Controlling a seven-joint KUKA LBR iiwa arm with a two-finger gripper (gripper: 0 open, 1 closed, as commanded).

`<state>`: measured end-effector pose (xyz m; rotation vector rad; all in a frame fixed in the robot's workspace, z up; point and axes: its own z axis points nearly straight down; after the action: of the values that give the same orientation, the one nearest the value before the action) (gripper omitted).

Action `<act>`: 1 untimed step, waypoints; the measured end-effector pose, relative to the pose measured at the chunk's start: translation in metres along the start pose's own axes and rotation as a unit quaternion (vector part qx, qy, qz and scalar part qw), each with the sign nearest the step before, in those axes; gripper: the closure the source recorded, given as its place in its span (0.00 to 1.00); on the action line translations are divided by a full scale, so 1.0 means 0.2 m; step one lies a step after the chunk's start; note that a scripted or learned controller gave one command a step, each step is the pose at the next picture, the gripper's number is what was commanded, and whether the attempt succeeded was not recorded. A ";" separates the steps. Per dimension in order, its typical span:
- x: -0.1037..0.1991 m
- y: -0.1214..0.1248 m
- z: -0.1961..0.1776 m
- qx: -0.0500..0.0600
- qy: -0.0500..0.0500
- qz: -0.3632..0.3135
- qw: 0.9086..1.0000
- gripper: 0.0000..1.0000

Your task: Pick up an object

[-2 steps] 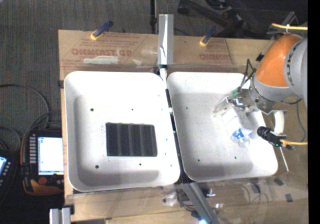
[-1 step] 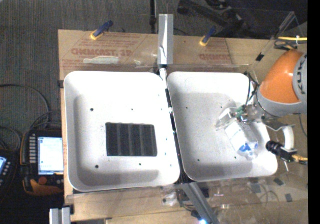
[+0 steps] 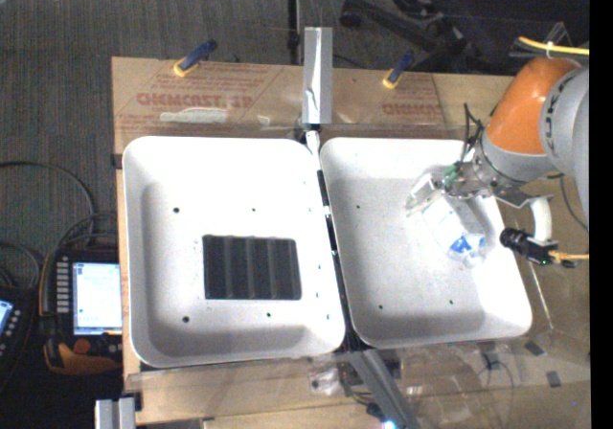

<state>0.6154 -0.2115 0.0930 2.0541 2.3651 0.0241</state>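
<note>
While the pincer (image 3: 442,184) hovers rightward, a dark tray (image 3: 251,267) occupies the left bin (image 3: 153,169).

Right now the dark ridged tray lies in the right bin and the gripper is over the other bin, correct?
Not quite. The camera view shows the dark ridged tray in the left bin; the gripper is over the right bin.

a robotics lab: robot arm (image 3: 551,121) at right, two white bins (image 3: 144,169) on a clamped board (image 3: 220,97), control pendant (image 3: 91,298) at lower left.
</note>
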 end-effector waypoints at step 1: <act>0.03 -0.35 -0.01 -0.002 -0.001 -0.056 0.998 0.00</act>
<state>0.5450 -0.2152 0.0947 1.9161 2.4723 0.0261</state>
